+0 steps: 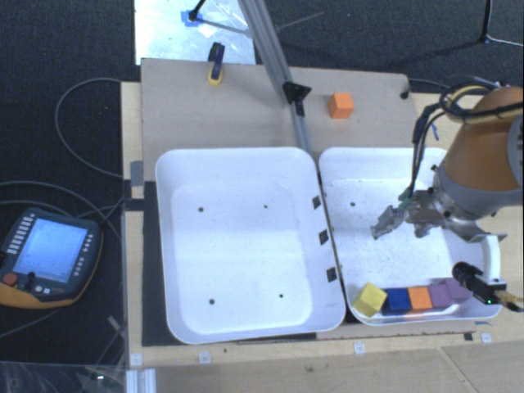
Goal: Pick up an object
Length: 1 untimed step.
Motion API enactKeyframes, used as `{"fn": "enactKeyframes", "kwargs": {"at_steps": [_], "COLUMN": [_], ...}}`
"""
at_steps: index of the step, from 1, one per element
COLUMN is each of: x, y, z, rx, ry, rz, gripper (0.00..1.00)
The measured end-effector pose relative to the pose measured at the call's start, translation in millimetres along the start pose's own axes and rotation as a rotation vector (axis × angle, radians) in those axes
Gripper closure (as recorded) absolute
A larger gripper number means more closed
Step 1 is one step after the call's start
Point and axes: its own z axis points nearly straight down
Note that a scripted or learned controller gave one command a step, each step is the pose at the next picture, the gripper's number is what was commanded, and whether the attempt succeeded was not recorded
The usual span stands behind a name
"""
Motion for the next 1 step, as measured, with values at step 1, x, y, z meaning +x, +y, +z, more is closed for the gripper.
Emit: {"fn": "enactKeyframes", "kwargs": {"at_steps": [1], "x": [16.2], "y": [-16.6], "z": [80.5], "rx": [0.010], "ry": [0.002], "rz": [0.000], "gripper": [0.00]}}
